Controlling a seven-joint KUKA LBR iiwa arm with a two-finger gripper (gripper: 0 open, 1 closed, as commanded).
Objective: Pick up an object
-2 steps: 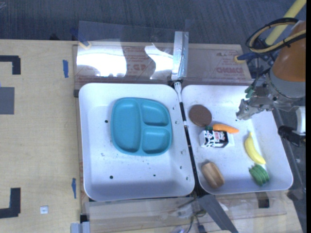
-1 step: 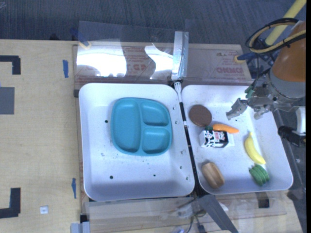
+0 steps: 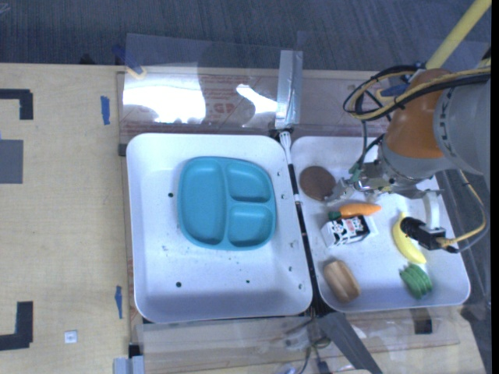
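The main risk is a miss or a knock. The things in the right bin (image 3: 460, 287) lie close together: the carrot (image 3: 361, 208) sits just above the small black-and-white carton (image 3: 347, 229), with the brown disc (image 3: 316, 181) near the bin's upper left corner. If the gripper (image 3: 352, 187) comes down between them, it could push the carrot against the carton instead of closing around it, or catch two things at once. The carrot is thin and smooth, so it may roll or slip out. The cables (image 3: 382, 92) looped over the arm (image 3: 421, 127) could also drag.

The gripper hangs low over the upper middle of the right bin, between the brown disc and the carrot, close above the carrot's left end. I cannot tell how wide it stands or whether it touches anything; nothing is seen held in it.

The banana (image 3: 407, 240) and the green thing (image 3: 416, 279) lie by the bin's right edge, the brown bread roll (image 3: 341, 279) by its lower edge. The blue plate (image 3: 228, 202) lies in the left bin (image 3: 148, 224).
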